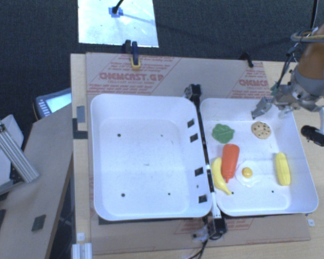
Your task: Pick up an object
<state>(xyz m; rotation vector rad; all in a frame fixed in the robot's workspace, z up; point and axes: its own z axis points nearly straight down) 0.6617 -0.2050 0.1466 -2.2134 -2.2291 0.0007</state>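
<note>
Candidate objects all sit in the right bin (297, 144), so any pick happens there. Cookie (261, 129) lies near the bin's far edge, apart from the rest and flat on the floor; judged the easiest target, being closest to the arm. Green leafy piece (223, 133) sits left of it, toward the divider between the bins. Orange carrot-like piece (229, 162) lies lengthwise below the leaf, touching or overlapping the banana (220, 178) along the bin's left wall; that pair is crowded and likely awkward to grasp singly. Fried egg (247, 174) lies just beside the carrot. Corn cob (282, 169) lies alone toward the bin's right edge.

End effector (261, 108) hangs over the far right corner of the right bin, above the cookie, nothing between its fingers; open or closed cannot be told at this angle.

Left bin (146, 161) adjoins, clipped along the shared edge on the desk (54, 144).
</note>
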